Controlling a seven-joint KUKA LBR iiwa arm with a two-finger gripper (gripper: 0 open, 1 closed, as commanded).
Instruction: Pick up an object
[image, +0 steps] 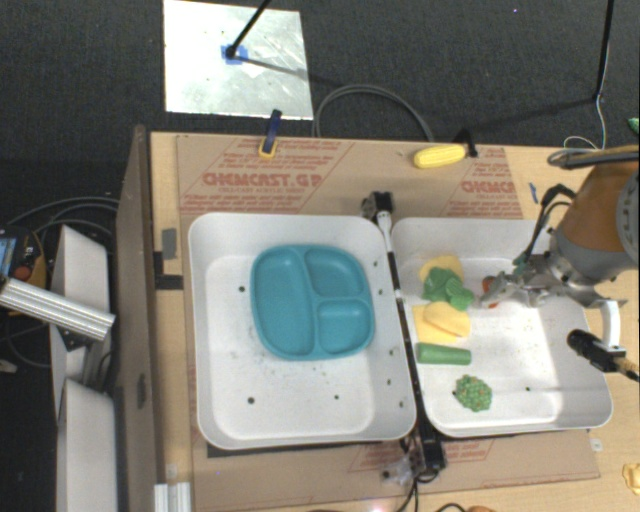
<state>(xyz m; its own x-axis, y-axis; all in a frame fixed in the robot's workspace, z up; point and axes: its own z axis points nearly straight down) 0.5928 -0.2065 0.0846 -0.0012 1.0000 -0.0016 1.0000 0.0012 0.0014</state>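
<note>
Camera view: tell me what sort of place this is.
Most likely a robotics lab bench set up for grasping trials. Two white bins sit on a cardboard-covered bench, a grey arm reaches over toy food, and loose cables trail across dark carpet.

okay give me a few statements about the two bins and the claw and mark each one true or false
1. The blue divided plate lies in the left bin. True.
2. The claw hovers over the left bin. False: it is over the right bin, near its upper right part.
3. A green cylinder lies just below the yellow piece. True.
4. The bumpy green ball sits on the blue divided plate. False: it lies on the right bin's floor, near the lower edge.
5. A yellow banana-shaped item lies outside the bins, on the cardboard. True.
</note>
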